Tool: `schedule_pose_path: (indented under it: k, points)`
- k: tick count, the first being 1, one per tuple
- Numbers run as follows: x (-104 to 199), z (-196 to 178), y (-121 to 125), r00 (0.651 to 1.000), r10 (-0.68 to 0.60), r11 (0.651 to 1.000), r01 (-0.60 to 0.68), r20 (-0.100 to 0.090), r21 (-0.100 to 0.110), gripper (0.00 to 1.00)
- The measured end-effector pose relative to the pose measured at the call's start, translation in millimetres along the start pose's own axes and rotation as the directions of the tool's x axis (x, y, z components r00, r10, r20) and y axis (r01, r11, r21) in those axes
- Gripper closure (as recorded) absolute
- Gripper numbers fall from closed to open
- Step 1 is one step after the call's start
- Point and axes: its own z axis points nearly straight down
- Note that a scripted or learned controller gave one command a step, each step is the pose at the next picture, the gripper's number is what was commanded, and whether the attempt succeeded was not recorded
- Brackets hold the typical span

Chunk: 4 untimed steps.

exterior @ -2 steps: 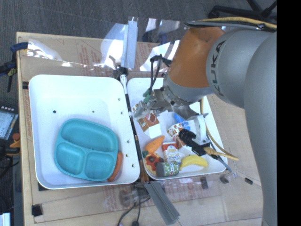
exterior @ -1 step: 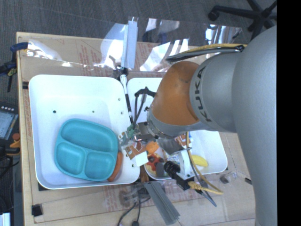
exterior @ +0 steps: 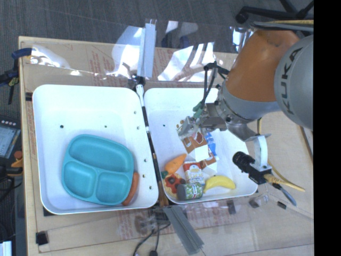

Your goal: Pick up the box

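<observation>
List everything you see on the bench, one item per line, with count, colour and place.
bins: 2, white, side by side on the bench
divided tray: 1, teal, left bin
sausage: 1, orange-brown, left bin, at the tray's right edge
box: 1, white and brown, right bin, below the gripper
carrot: 1, orange, right bin
banana: 1, yellow, right bin, near edge
arm: 1, grey and orange, from the right
gripper: 1, over the right bin

Right bin: you get open floor along its far and left side. Toward its near wall you're blocked by clutter: carrot, box, banana, all crowded touching. Arm overhangs its right side.
</observation>
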Motion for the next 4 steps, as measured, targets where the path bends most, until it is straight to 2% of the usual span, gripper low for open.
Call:
schedule_pose_path:
  k: [1, 2, 3, 4]
  points:
    - [-52, -8, 28, 0.956, 0.292, 0.956, -0.292, 0.0, 0.001, 1.0]
    - [-107, 42, 89, 0.863, 0.505, 0.863, -0.505, 0.001, 0.003, 1.0]
    - [-69, -100, 59, 0.959, 0.284, 0.959, -0.284, -0.001, -0.001, 1.0]
    - [-3, -3, 23, 0.98, 0.198, 0.98, -0.198, 0.0, 0.005, 1.0]
